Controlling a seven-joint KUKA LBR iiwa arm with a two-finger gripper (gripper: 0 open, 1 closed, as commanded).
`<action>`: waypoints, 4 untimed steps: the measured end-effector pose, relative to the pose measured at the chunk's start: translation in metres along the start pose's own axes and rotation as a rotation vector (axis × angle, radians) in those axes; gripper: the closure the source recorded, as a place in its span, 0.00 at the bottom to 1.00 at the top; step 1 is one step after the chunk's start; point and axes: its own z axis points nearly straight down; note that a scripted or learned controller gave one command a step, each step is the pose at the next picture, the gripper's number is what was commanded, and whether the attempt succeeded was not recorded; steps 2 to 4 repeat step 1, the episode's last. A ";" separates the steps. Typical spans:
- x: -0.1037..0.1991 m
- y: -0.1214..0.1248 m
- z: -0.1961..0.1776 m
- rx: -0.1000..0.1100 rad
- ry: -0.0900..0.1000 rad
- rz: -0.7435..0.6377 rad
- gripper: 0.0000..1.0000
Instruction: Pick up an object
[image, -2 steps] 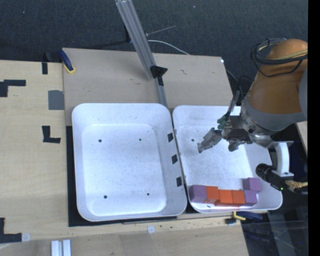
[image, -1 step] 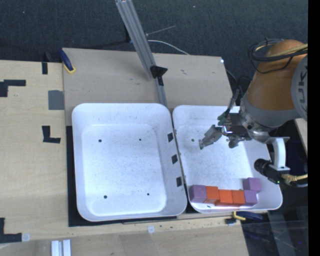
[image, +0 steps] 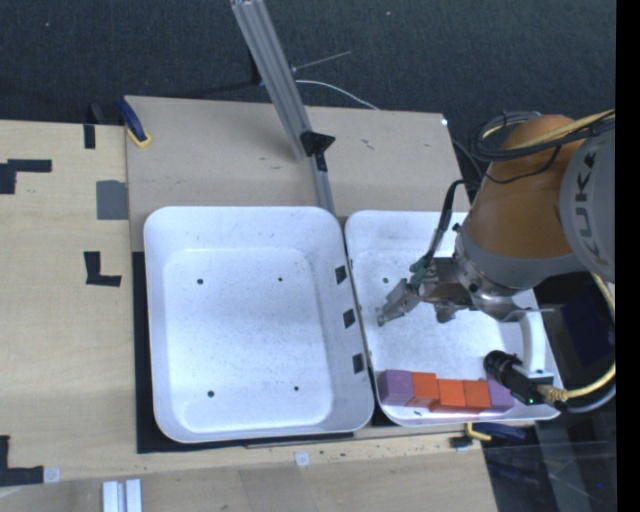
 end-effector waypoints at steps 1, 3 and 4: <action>-0.002 0.001 -0.001 -0.003 -0.001 0.002 0.00; -0.002 0.001 -0.001 -0.003 -0.001 0.002 0.00; -0.002 0.001 -0.001 -0.003 -0.001 0.002 0.00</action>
